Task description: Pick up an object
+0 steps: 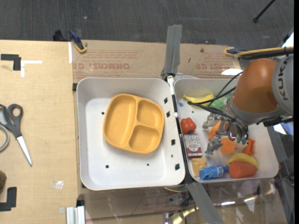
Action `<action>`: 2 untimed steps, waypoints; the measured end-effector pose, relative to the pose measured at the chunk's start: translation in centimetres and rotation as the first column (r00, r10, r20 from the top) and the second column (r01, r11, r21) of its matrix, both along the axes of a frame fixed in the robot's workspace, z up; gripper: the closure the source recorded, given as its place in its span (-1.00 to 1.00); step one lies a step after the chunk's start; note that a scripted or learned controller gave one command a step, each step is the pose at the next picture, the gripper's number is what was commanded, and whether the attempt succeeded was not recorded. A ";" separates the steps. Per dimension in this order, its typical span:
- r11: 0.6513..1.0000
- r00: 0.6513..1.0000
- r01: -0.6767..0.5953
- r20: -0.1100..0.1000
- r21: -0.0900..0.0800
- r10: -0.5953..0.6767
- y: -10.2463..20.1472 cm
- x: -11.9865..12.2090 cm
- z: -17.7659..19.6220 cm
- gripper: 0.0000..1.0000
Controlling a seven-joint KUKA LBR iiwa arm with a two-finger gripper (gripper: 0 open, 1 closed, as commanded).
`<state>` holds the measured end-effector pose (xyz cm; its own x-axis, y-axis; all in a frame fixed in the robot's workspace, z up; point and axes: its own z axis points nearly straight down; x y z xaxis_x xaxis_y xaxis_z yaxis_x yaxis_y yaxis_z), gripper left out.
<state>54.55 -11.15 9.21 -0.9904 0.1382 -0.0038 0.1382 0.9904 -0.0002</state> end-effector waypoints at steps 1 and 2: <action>1.000 1.000 -0.002 0.002 -0.001 0.002 0.0 0.1 0.9 1.00; 0.903 0.903 -0.430 -0.001 0.000 0.430 -4.2 1.1 5.9 1.00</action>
